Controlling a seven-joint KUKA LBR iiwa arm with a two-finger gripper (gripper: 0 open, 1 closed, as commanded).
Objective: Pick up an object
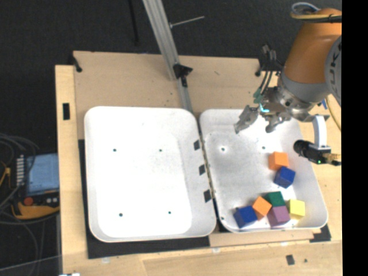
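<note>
Several small blocks lie in the right bin (230, 171). An orange block (279, 160) and a blue block (284, 177) sit at its right side. Along the front edge cluster a blue block (245, 216), an orange block (262, 206), a green block (276, 199), a purple block (279, 215) and a yellow block (297, 208). My gripper (256, 123) hangs over the far part of the right bin, open, with nothing between its fingers. It is well behind the blocks, up and left of the orange one.
The left bin (144, 171) lies beside the right one. A slanted metal pole (164, 39) rises behind the bins. A black fixture (310, 150) sticks in at the right bin's right rim. A blue box and cables (34, 180) rest off the bench's left.
</note>
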